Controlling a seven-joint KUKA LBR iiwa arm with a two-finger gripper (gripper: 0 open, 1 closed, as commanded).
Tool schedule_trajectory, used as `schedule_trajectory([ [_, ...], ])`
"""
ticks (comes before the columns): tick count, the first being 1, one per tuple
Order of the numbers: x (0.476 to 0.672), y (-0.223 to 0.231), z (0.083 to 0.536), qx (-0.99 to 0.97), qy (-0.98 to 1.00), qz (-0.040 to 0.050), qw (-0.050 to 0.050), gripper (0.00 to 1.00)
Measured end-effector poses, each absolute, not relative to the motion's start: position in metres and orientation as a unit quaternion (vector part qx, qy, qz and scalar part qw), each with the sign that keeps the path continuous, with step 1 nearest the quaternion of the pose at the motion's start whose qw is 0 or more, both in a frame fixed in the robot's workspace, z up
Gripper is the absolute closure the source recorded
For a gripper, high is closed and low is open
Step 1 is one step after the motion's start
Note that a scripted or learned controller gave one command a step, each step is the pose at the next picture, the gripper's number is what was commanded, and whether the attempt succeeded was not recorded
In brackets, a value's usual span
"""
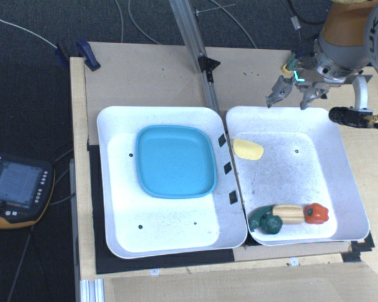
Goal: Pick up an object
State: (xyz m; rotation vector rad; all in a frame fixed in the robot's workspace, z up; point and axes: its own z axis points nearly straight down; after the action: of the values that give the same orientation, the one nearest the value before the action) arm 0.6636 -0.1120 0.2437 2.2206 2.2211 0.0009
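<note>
camera view: one blue plate (pixel 176 161), one yellow piece (pixel 247 149), two bins (pixel 113 168).

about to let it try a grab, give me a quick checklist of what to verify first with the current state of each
1. Fingers open and holding nothing: ok. The gripper hangs with its fingers spread, nothing between them.
2. Gripper above a target: not ok. It sits over the far rim of the right bin, not over any object.
3. Targets in plain sight: ok. The yellow piece lies alone near the bin's left wall.
4. Targets well apart: not ok for the near group. The green item, tan roll and red item touch in a row.
5. Left bin: ok. It holds the blue plate.
</note>
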Motion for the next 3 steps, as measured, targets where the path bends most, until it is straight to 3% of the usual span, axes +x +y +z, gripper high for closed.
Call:
schedule_trajectory([
  [1, 0.664, -0.112, 0.244, 0.707, 0.707, 0.0003, 0.000, 0.00],
  [3, 0.661, -0.111, 0.123, 0.707, 0.707, -0.0015, -0.002, 0.00],
])
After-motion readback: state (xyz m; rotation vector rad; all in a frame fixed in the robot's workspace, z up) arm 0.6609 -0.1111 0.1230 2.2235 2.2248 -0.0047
